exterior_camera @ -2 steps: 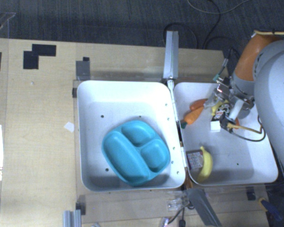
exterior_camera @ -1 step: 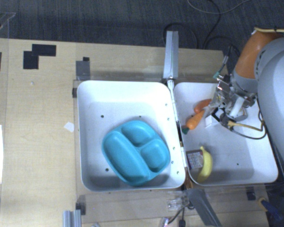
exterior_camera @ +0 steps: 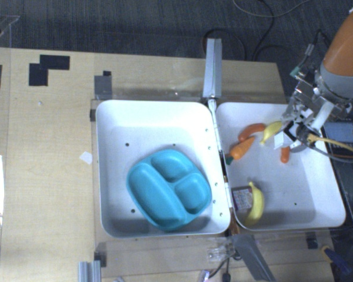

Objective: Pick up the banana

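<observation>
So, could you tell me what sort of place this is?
Probably a robotics lab: a robot arm reaches over two white bins on a plywood bench, with cables trailing across carpet.

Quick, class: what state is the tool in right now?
Tool: state cannot be told; it hovers over the far end of the right bin.

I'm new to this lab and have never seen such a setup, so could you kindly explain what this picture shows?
A single camera above the bench looks down at a slant. The grey-and-orange robot arm reaches in from the right; its gripper hangs over the right white bin. That bin holds a banana beside a small dark packet, two orange carrot-like pieces and a yellow piece near the gripper. The left bin holds a blue divided plate. Whether anything is held, I cannot tell.
</observation>
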`<move>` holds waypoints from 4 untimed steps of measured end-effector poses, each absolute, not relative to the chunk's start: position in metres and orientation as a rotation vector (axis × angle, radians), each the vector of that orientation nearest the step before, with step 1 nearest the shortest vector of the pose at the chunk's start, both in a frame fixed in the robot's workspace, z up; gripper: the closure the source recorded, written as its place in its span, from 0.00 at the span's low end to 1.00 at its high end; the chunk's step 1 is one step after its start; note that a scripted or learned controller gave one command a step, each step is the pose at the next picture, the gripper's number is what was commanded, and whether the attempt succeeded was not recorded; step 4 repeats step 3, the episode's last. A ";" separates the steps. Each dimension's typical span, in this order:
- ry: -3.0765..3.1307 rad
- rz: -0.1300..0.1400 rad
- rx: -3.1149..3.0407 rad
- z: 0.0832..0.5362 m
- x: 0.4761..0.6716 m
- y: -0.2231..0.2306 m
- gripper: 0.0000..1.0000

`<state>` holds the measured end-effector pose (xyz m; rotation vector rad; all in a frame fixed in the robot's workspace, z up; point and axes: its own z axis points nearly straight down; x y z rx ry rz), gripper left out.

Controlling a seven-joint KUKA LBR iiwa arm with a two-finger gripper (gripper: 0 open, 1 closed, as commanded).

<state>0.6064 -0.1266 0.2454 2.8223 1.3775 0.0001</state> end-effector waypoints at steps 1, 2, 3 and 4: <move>1.378 0.000 2.822 0.245 0.606 -0.127 0.00; 1.393 -0.004 2.818 0.162 0.633 -0.127 0.00; 1.228 -0.003 2.894 0.134 0.621 -0.110 0.00; 1.228 -0.003 2.894 0.134 0.621 -0.110 0.00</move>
